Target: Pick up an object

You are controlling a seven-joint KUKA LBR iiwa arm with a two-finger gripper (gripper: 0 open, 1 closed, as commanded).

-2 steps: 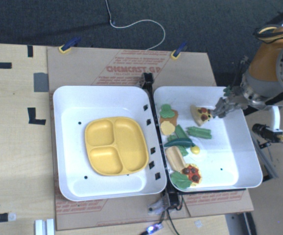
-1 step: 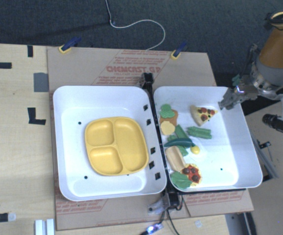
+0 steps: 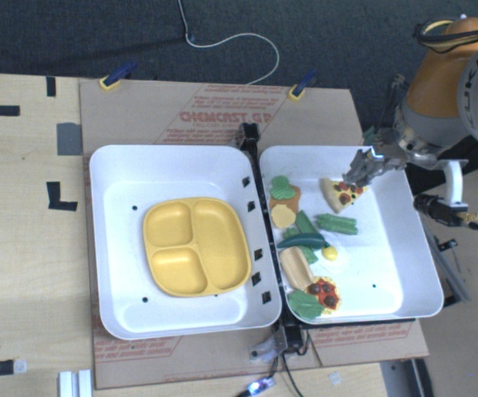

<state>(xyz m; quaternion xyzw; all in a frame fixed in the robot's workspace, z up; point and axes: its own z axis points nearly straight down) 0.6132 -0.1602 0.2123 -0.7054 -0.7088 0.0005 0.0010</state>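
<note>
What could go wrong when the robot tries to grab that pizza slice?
The gripper sits right at the pizza slice, which lies flat near the bin wall. The fingers might slide off the thin slice and close on nothing. The wall is close too, so the gripper could bump it. A green bean lies just below the slice, so a push might shove the slice into it.

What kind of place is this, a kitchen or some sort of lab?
Most likely a robot lab bench, not a kitchen. A robot arm reaches over two white bins, one with a yellow divided plate, the other with toy food. The bins sit on cardboard clamped to the bench.
</note>
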